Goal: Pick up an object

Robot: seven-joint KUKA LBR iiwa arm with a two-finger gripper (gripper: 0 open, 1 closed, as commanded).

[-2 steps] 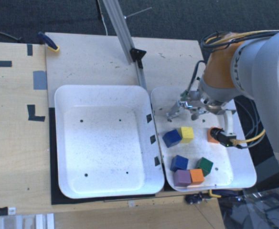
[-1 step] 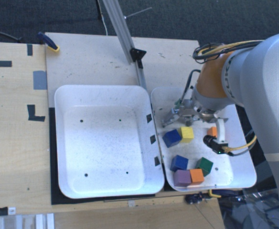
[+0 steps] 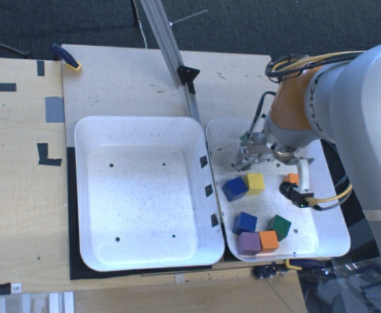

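- The claw (image 3: 247, 163) hangs low in the right bin, near its upper left part, right above the yellow cube. Honestly can't tell how it's set, it's too small and cluttered in there, and nothing shows as gripped.
- The arm (image 3: 334, 96) is the big thing here: grey, with the orange band above the wrist, reaching in from the right over the right bin.
- Left bin (image 3: 86, 135), white and shallow, sits on the counter (image 3: 21, 194) just beside the other one.
- Right bin (image 3: 331, 240) holds all the blocks.
- Blue cube (image 3: 235, 188) touches the yellow cube (image 3: 256, 183), both just under the claw.
- A second blue cube (image 3: 245, 222) sits lower down, near the front.
- Purple cube (image 3: 248, 242) and orange cube (image 3: 269, 240) are side by side, touching, at the front edge.
- Green cube (image 3: 280, 227) sits tilted just above the orange one.
- Small orange block (image 3: 293, 179) lies by the arm's black cable on the right.
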